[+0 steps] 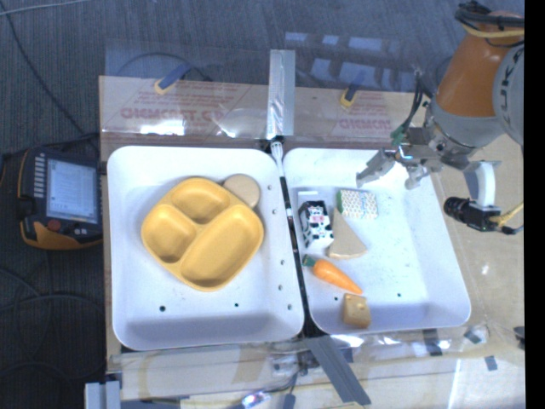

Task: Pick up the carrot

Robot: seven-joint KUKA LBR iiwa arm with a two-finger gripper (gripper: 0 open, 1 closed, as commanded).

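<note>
The carrot (334, 273), orange with a green stem end, lies in the right bin (426, 262) near its left wall, pointing down and to the right. My gripper (393, 169) hangs over the bin's upper right part, well above and to the right of the carrot. Its two fingers (372, 171) are spread apart with nothing between them.
Around the carrot lie a black and white toy (315, 223), a pale wedge (347, 239), a green and white packet (358, 203) and a tan block (356, 311). The left bin (136, 313) holds a yellow divided plate (203, 232) and a beige disc (243, 190). A tablet (61, 196) sits far left.
</note>
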